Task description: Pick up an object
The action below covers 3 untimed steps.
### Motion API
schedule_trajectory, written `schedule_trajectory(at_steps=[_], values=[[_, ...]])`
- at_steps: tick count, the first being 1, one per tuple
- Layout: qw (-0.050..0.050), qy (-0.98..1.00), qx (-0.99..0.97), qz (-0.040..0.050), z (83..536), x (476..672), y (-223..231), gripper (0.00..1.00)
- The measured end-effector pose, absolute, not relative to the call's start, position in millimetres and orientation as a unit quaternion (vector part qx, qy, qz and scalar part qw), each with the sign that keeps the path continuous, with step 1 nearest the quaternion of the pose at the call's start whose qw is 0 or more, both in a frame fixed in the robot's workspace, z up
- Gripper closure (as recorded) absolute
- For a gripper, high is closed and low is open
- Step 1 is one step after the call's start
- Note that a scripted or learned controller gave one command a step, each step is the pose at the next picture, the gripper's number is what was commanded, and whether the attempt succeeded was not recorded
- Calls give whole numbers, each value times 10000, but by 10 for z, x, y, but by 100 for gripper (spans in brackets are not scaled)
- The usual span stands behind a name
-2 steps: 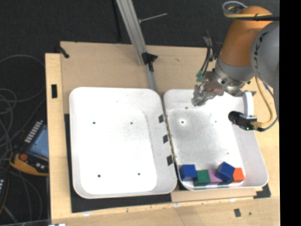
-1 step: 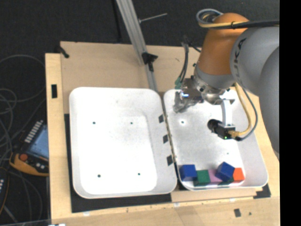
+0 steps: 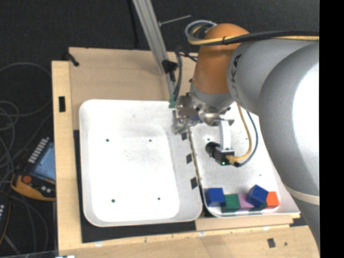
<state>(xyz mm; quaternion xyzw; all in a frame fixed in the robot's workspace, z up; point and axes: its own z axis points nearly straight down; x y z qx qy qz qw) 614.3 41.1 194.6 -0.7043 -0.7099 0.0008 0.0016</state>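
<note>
Five blocks (image 3: pixel 242 199) (unlabelled) crowd the right bin's (image 3: pixel 252 176) near edge.

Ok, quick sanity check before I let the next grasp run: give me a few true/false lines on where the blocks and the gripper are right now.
1. The coloured blocks sit along the near edge of the right bin. True.
2. A blue block lies beside a green block. True.
3. The orange block lies in the left bin. False: it is in the right bin, next to another blue block.
4. The gripper is right over the blocks. False: it is at the far end, near the divide between the bins.
5. The gripper holds a block. False: none shows at its fingers.
</note>
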Motion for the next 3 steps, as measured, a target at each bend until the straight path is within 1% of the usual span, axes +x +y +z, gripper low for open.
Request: schedule_trajectory(at_steps=[1,2,3], values=[[1,-7073,-7069,0,1966,6149,368,0],[-6,-7067,-7076,-9,2077,6156,357,100],[-10,-7065,-7077,-14,2182,6163,344,100]])
